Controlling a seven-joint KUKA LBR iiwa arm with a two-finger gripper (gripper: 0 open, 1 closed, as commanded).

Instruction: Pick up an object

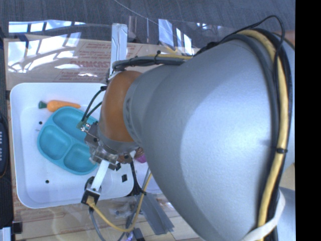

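Where the left white bin (pixel 25 185) lies, an orange toy carrot (pixel 62 104) rests near its far wall, just beside a blue divided tray (pixel 60 142). Right of them, the gripper (pixel 111 158) hangs over the tray's edge; whether it is released or clenched cannot be told. A small pink object (pixel 142 158) peeks out beside it, under the large grey arm (pixel 210 134).

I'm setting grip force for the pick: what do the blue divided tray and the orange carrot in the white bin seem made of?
Light blue divided tray: probably moulded plastic, smooth with a faint sheen; even colour, rounded compartment ridges.
Small orange toy carrot with green end: probably plastic or rubber, fairly matte; flat uniform orange. Hard or soft cannot be told.
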